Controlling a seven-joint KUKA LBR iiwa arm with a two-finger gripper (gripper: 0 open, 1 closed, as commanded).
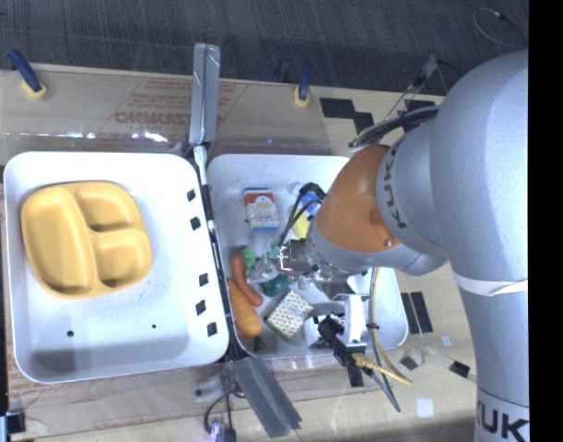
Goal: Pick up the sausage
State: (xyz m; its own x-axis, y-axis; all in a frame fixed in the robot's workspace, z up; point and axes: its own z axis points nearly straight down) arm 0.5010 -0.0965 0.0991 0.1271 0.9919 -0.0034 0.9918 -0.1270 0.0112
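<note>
The arm is reaching into the right bin (392, 330) from the right, and its gripper (283, 263) is hanging low among the clutter near the bin's middle. The sausage (240, 281), a reddish-orange length, is lying just to the gripper's left along the bin's left wall, its lower end touching or overlapping a yellow-orange piece that looks like a bread roll (249, 321).

The main risk, as I judge it, is crowding. The sausage is sitting tight against the wall, so a finger coming down on that side may be striking the rim or the wall instead of sliding beside the sausage. A green item (253, 261) is lying right at the tool, between it and the sausage, and a checked packet (289, 313) is resting just below the tool; either could be getting caught instead of the sausage, or be shoving it aside. The sausage is round and likely slick, so an off-centre pinch may be squirting it out. A small carton (261, 210) is standing above the tool, a little apart, and seems less of a threat.

As for the tool itself, the wrist and cabling are covering its tip, so whether it is apart or together I cannot tell. Nothing is visibly held; the sausage is lying free in the bin.
</note>
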